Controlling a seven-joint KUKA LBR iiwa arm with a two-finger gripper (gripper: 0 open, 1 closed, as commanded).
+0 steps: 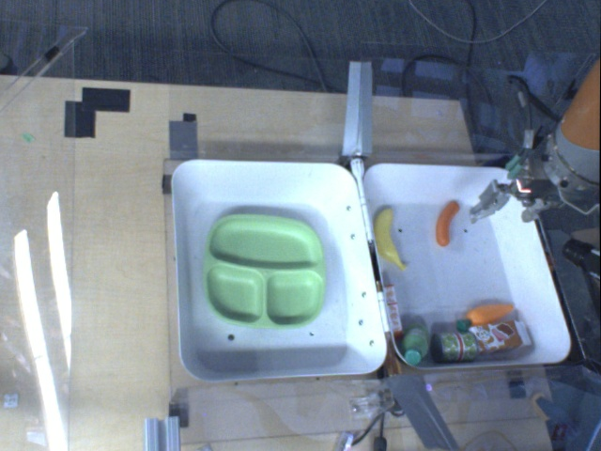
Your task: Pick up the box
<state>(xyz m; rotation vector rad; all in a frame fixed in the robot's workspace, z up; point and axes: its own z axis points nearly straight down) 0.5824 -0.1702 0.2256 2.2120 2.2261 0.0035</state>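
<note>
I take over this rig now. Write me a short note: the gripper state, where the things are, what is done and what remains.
Gripper: over the upper right part of the right bin, nothing visible between its fingers; open or shut cannot be told.
Box: lies flat at the bottom edge of the right bin, with a bottle at its left end and an orange carrot-like piece against its upper side.
Also in the right bin: banana along the left wall, orange sausage-shaped piece near the gripper.
Left bin: green divided tray.
Done: nothing seen yet.
Left: reach the box, grasp and lift it.
</note>
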